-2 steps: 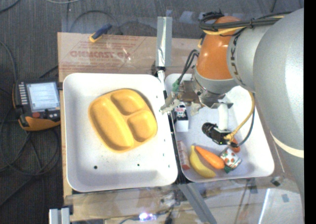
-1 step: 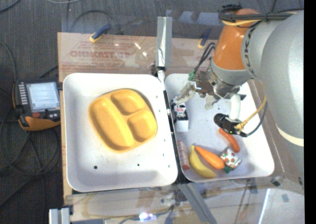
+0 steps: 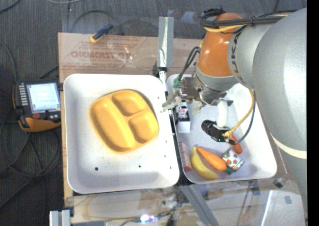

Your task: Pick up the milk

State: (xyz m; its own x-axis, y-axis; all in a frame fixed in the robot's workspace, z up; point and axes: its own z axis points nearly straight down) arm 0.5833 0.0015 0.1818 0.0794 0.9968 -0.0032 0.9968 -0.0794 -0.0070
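Gripper (image 3: 180, 101) is hovering over the milk carton (image 3: 182, 115), which is standing at the right bin's (image 3: 259, 168) left wall. Jaw state: cannot tell. Approach step is underway; next move, by my reading, calls for descending squarely and closing.

Left of gripper (image 3: 182, 101): yellow divided plate (image 3: 124, 119) in white bin (image 3: 79, 170). Directly below: white carton (image 3: 183, 116), black patches. Further below: orange carrot (image 3: 212, 159), yellow banana (image 3: 200, 168), red-and-green patterned can (image 3: 232, 161)
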